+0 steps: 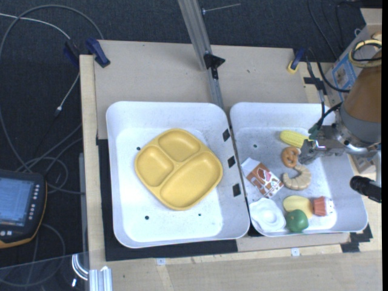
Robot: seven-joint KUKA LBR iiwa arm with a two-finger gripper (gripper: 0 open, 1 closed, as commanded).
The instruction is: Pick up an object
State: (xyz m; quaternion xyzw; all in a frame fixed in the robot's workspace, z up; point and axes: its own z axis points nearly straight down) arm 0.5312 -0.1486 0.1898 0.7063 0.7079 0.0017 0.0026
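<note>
A plain yellow divided plate (178,168) is seen in the white left bin (121,138). In the white right bin (254,117), a yellow corn cob (293,139), a brown pretzel (290,157), a tan croissant (297,177), a red-and-white patterned packet (264,179), a white egg with a yellow yolk (268,213) and a green round piece (297,221) are seen. The surface (157,71) is pale beige.

Grey KUKA arm with orange band above the wrist (370,99): enters from the right edge, wrist angled down and leftward. Two-finger metal gripper (307,152): carried low at the arm's left end, pointing left, nothing visibly held between its tips.
</note>
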